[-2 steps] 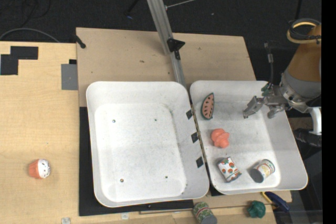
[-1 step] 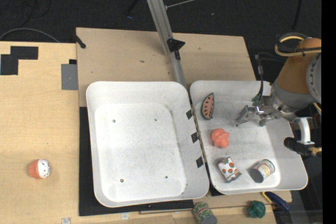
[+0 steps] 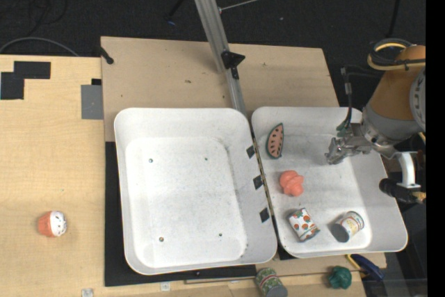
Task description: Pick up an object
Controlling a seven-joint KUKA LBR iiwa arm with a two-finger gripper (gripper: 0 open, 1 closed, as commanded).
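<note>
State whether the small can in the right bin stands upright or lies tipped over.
Tipped over: the can lies on its side on the right bin floor, its dark round end facing the camera.

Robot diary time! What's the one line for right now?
phase: reaching | gripper: over right bin, nothing held | nearest: watermelon slice, pink toy | left bin: untouched

My rig's arm (image 3: 398,102) at the scene's right: a rounded orange band sits above a grey wrist section, with a looped cable in black and yellow on top of it. I see a small metallic gripper (image 3: 338,148) of dull silver parts at its end, and a white fitting with a black piece nearer the bench edge.
</note>
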